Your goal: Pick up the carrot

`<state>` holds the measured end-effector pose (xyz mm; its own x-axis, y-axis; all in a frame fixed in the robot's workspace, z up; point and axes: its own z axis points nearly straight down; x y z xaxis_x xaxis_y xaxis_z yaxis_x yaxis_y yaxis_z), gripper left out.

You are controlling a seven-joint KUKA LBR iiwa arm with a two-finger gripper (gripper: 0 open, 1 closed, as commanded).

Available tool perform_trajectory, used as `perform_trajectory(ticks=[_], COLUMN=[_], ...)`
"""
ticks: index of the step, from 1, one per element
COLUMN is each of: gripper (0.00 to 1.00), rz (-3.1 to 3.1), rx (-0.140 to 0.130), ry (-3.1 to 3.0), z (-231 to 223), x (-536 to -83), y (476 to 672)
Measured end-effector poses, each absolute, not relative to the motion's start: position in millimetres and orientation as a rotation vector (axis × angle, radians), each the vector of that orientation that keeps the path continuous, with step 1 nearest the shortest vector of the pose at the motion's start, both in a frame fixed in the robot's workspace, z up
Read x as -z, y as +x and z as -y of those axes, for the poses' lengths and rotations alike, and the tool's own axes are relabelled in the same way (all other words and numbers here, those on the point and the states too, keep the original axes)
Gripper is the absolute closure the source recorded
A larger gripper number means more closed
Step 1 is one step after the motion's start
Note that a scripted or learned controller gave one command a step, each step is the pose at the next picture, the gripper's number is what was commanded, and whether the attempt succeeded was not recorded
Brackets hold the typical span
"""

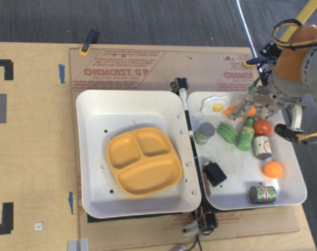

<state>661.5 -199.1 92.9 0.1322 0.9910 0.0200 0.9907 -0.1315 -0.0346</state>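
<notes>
In the upper part of the right-hand shallow white bin (299, 190), the small orange plastic carrot (234, 110) lies just right of the fried-egg toy (214, 106), its long axis running roughly from eight o'clock to two o'clock. The grey two-finger gripper (251, 109) sits immediately at the carrot's three o'clock end, touching or nearly so. Jaw opening cannot be determined; no grasp is confirmed. The green bottle (246, 135) stands close at five o'clock.

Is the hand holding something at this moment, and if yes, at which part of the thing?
It cannot be told. The hand sits low over the carrot in the right bin, at the carrot's right end, but the view does not show the carrot between its fingers.
</notes>
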Motion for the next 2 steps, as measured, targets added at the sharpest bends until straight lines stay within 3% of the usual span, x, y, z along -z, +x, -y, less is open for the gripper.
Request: perform_trajectory(ticks=[1,2], gripper=[0.00,0.00], rz=[1.976,1.762], rx=[-0.002,-0.011], ry=[-2.433,-2.538], z=[207.1,201.3], x=[-129.2,-86.5], y=[666.2,666.2])
